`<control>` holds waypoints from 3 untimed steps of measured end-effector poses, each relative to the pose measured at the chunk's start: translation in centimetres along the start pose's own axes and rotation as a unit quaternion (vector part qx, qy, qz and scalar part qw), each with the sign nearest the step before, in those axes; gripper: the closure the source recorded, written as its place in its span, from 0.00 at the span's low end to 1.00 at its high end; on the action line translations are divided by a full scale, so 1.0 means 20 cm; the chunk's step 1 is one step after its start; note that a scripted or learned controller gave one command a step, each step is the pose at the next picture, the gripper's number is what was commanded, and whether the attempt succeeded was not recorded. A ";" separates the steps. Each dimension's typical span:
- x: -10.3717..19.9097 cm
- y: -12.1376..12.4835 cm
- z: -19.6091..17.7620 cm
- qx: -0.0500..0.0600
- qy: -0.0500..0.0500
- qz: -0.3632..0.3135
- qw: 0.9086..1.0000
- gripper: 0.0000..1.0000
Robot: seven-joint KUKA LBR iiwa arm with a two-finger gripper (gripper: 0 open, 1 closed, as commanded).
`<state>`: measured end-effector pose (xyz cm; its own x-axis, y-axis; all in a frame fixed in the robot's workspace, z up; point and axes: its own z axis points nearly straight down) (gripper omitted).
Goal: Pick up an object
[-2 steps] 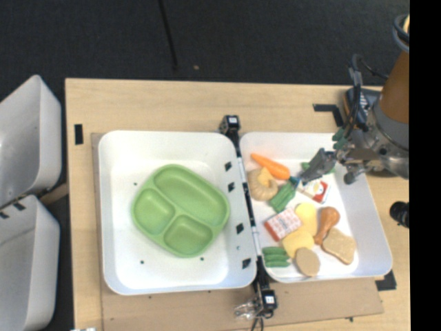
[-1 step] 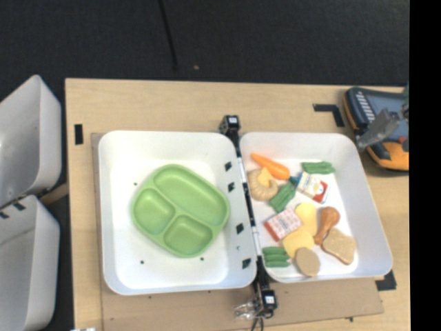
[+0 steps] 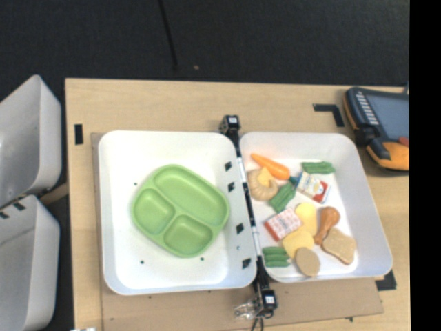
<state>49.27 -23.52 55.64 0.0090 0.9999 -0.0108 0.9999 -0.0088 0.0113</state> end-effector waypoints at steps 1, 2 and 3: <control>0.03 0.01 -0.03 0.003 0.002 -0.009 1.000 1.00; 0.11 -0.03 0.59 0.011 0.007 -0.005 1.000 1.00; 0.15 0.20 1.87 0.012 0.007 -0.004 1.000 1.00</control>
<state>53.66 -20.90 18.31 0.0004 1.0000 0.0033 0.9999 -0.0004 -0.0119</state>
